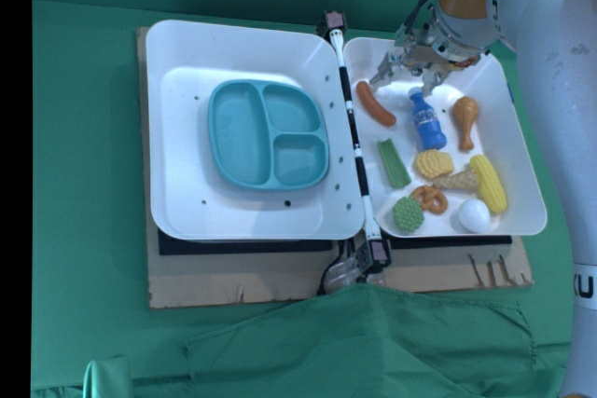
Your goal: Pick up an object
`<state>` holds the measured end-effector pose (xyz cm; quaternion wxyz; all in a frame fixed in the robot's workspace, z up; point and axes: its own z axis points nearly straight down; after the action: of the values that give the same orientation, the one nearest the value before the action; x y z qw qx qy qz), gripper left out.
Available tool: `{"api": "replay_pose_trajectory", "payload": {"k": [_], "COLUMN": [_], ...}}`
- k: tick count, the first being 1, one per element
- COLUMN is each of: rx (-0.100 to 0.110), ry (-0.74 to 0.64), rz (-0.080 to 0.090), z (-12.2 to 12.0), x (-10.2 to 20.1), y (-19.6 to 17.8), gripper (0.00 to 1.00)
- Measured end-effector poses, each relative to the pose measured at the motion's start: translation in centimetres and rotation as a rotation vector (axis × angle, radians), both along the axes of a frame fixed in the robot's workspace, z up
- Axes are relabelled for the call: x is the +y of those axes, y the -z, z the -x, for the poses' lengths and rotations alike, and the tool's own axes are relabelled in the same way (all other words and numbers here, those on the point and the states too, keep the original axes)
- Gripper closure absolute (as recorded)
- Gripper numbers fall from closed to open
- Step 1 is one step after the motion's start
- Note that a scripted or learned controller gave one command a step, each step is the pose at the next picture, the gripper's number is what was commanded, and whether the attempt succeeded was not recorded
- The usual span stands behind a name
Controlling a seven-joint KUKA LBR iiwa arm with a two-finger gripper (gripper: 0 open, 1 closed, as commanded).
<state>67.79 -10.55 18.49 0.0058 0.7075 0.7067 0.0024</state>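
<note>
Step in hand, as judged: approach, no grasp yet. Gripper (408, 75) hangs over the far end of the right bin (522, 200), 2 fingers spread wide, nothing between them and no contact seen.

- Toy hot dog (375, 102): just below the left finger (381, 76), lying at a slant.
- Blue toy bottle (427, 119): just below the right finger (431, 84); likely target, or the hot dog, cannot tell which.
- Toy drumstick (465, 116): to the right of the bottle.
- Toy corn cob (489, 184), pretzel (429, 198), white egg (474, 215): well nearer the camera.

Next move calls for centring over 1 item, descending, then closing.
</note>
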Motion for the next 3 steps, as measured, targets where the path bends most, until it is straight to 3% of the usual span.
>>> {"api": "replay_pose_trajectory", "payload": {"k": [1, 2, 3], "rx": [0.012, -0.001, -0.002], "ry": [0.005, 0.004, 0.0], "rz": [-0.004, -0.006, -0.002], "z": [8.2, 9.7, 3.5], "x": [0.6, -2.3, -5.2], "y": [-2.9, 0.1, 0.1], "gripper": [0.0, 0.0, 0.0]}}
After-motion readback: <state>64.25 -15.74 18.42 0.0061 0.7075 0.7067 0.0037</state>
